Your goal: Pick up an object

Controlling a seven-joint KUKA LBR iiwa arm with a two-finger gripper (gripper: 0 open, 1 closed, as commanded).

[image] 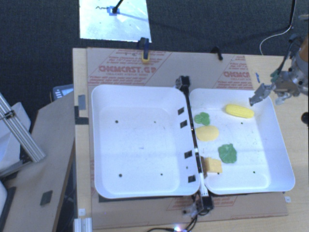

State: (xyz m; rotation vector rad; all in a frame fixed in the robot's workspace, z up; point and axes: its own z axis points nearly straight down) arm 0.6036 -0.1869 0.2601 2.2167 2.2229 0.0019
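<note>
Corn (pixel 239 111), yellow toy, lies in right bin (pixel 282 178), far end, on its side. We think light, hard, smooth, may roll. We grab across middle. Near it, leftward: small green leafy toy (pixel 202 118), yellow round piece (pixel 207 133), bigger green toy (pixel 227 153), yellow-tan block (pixel 212 166) by divider. Our gripper (pixel 257 97) hangs just right of corn, over bin's far right rim, grasping nothing. Cannot tell if spread or closed. Left bin (pixel 96 129) beside.

A single fixed camera looks down at a slant from above the bench (pixel 227 66), far enough back to take in both white bins: the left bin (pixel 140 144) and the right bin (pixel 260 153). Dark floor (pixel 38 33) fills the far side.
</note>
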